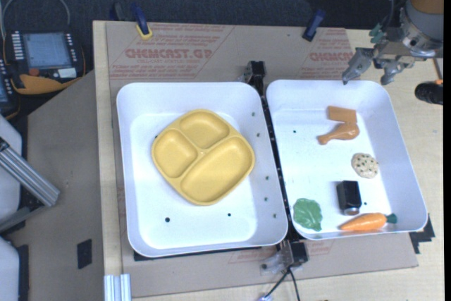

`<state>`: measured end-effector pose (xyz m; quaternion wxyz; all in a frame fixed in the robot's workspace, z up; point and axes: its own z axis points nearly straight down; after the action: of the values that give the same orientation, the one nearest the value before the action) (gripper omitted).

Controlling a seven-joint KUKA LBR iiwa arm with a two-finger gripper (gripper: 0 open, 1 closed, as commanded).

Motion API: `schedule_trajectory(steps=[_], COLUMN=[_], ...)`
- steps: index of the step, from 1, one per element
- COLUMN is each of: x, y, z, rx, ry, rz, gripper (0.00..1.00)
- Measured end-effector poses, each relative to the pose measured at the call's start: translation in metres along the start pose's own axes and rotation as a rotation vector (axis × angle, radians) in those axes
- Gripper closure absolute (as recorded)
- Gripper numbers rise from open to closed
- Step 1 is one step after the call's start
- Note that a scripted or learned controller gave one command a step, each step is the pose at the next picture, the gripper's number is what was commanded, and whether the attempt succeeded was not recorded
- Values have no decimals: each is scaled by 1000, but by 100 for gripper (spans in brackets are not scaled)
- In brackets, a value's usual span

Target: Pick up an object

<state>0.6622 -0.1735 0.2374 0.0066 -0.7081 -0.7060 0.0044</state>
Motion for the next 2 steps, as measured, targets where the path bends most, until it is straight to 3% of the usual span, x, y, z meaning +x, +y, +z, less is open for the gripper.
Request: schedule_trajectory(steps=[1, 2], x=[1, -7], y=[2, -4], z=[-10, 43], rx=[-15, -10], ry=[-3, -3], rz=[-3, -2], gripper=[0, 0])
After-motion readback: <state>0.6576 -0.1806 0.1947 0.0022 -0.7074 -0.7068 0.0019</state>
